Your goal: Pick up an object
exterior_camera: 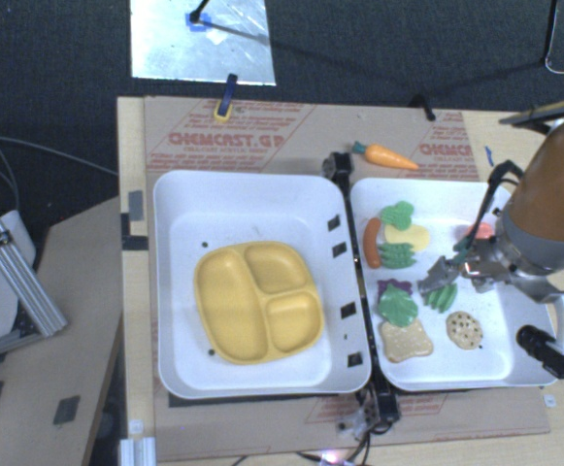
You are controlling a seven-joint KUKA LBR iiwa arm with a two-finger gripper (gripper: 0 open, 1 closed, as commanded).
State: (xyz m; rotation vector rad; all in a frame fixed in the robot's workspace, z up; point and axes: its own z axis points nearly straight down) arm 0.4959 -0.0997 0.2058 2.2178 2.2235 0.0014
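Observation:
The right bin (490,367) holds several toy foods: an orange sausage (372,242), a green broccoli piece (396,215) on a yellow wedge (410,236), a green leafy piece (397,308), a bread slice (406,341), a cookie (464,330) and a small green piece (443,297). My gripper (440,276) is low in this bin, reaching in from the right, right above and touching or nearly touching the small green piece. A red item (482,230) shows partly behind the arm.
The left bin (180,202) carries a yellow divided plate (258,300). A toy carrot (385,155) lies on the cardboard behind the right bin. A small purple piece (393,285) lies by the leafy green. The arm's grey-and-orange body (551,202) covers the right bin's right side.

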